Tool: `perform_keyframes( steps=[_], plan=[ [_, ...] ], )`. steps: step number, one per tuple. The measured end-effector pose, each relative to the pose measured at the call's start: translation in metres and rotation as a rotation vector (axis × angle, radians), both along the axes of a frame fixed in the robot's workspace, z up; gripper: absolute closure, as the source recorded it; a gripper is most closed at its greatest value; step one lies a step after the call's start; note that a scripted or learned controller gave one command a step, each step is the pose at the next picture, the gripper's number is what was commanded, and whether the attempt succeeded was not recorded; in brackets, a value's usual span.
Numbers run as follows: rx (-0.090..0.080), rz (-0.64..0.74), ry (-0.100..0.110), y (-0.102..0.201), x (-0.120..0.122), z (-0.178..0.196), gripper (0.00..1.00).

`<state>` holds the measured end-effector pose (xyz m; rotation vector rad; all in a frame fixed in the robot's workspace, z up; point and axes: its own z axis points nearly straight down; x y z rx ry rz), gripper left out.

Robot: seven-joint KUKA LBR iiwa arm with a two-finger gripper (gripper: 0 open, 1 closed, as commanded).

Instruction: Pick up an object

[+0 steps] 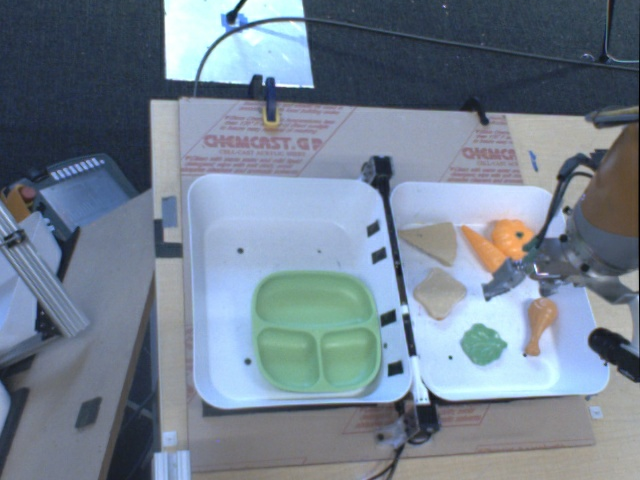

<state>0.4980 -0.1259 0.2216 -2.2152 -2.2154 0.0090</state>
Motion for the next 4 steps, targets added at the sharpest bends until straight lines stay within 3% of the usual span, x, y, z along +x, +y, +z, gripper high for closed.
perform_keyframes(
  steps=[1, 2, 4],
  plan=[
    [-0.002, 0.003, -0.012, 0.0, 0.003, 0.005, 0.0],
    [-0.001, 0.001, -0.007, 0.001, 0.0, -0.057, 0.0],
    [-0.001, 0.0, -0.009, 0.002, 0.001, -0.139, 0.0]
  ],
)
